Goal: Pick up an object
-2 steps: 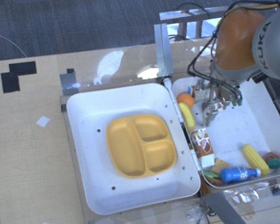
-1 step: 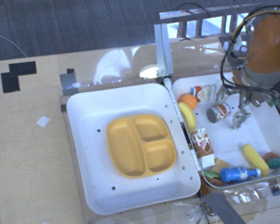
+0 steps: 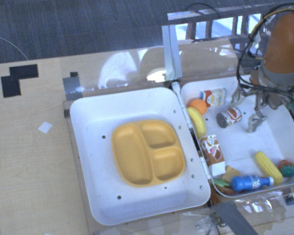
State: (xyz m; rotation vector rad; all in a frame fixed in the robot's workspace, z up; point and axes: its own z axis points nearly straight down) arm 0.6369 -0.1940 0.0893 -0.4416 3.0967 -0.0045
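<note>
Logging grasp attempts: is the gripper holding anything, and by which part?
Nothing is held: the gripper hangs over bare bin floor, right of the small can.

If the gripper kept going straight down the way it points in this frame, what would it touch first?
Most likely bare floor of the right bin. The gripper points down over an open white patch, with the small can lying just to the left of it. Depth is hard to judge, so brushing the can is possible.

Arm cut off at the right edge.
</note>
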